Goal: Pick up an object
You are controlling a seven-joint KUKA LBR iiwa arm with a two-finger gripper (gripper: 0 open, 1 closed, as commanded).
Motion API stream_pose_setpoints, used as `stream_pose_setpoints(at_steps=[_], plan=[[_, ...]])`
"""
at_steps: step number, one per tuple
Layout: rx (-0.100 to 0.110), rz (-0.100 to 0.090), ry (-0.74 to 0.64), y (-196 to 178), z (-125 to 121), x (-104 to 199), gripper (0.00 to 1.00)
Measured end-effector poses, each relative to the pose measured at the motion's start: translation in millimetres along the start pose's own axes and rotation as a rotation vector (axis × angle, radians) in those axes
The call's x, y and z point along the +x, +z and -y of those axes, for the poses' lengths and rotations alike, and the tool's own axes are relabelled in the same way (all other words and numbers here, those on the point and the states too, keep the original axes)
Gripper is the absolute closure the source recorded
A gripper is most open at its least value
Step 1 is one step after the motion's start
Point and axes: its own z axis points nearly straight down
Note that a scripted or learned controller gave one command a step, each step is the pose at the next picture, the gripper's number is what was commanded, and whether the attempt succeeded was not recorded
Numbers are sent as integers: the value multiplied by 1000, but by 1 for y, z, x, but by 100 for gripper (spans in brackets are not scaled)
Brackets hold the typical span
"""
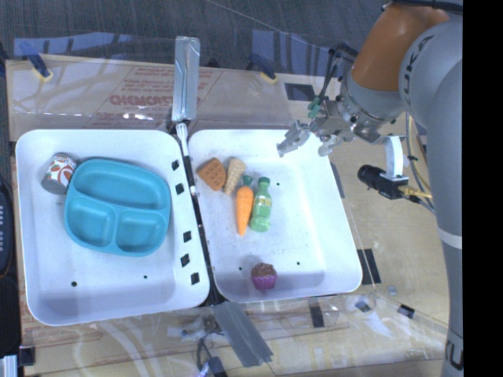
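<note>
Cupcake lies well apart from gripper hovering above right bin

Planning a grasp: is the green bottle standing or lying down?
Lying down. The green bottle rests lengthwise on the right bin's floor, cap toward the far edge, beside the carrot.

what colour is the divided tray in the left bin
Light blue; the divided plastic tray shows best in the camera view.

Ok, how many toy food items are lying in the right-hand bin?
5. A waffle and an ice cream cone near the divider, a carrot beside a green bottle mid-bin, and a cupcake near the front rim. None looks hidden.
</note>
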Motion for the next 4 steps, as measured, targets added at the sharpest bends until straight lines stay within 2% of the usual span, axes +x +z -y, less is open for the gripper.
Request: stream_pose_setpoints(at_steps=[1,2,3,4], plan=[[9,-2,-112,133,54,33,0],[-1,2,-116,117,50,32,100],[-1,2,-116,117,50,32,0],[0,-1,-505,156,57,49,0]])
